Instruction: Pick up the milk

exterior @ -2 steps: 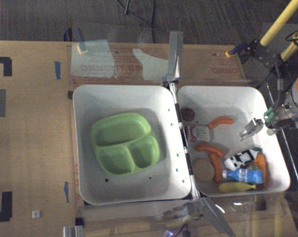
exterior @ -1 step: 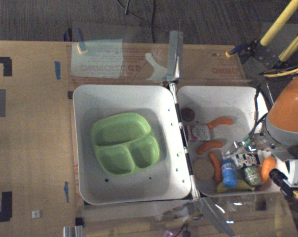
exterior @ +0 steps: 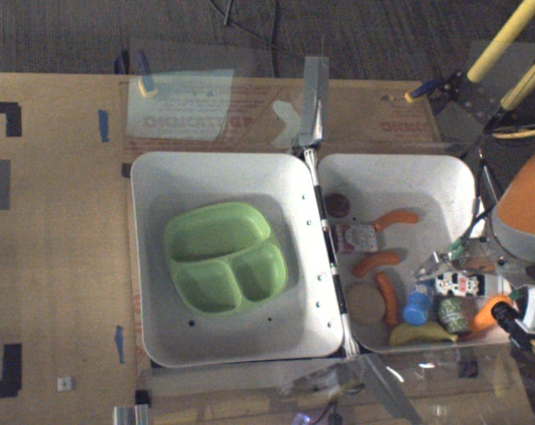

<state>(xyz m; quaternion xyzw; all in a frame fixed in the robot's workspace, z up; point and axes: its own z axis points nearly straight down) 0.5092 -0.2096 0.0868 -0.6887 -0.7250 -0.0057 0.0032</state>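
Milk (exterior: 459, 283): small white carton with black patches and a red mark, lying on its side | place: right bin (exterior: 400, 168), just below the gripper (exterior: 446, 259) | fingers: spread unclear, nothing seen between them

Divided plate (exterior: 225, 257) in left bin (exterior: 152, 184)

green divided plate (exterior: 225, 257) in white left bin (exterior: 152, 184); orange sausages (exterior: 396, 219); blue cup (exterior: 417, 308); yellow banana (exterior: 421, 333).
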